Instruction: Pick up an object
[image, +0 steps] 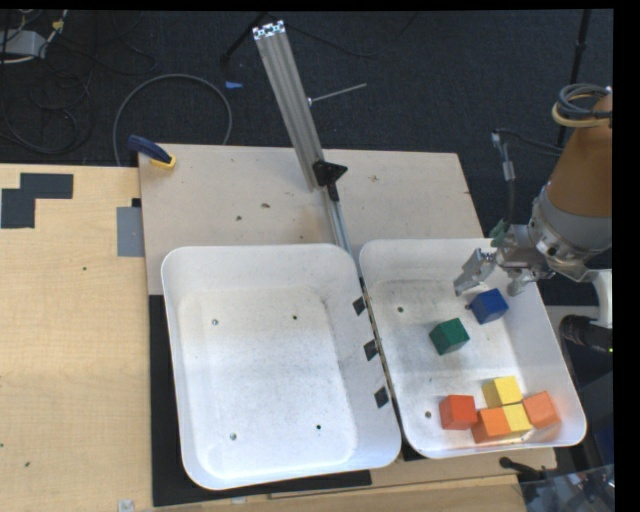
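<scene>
The two-finger gripper (497, 274) hangs spread and unladen right above the small blue cube (489, 305), apparently lining up a grab.

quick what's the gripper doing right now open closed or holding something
Gripper: open, holding nothing, jaws spread just above the blue cube in the right bin.
</scene>
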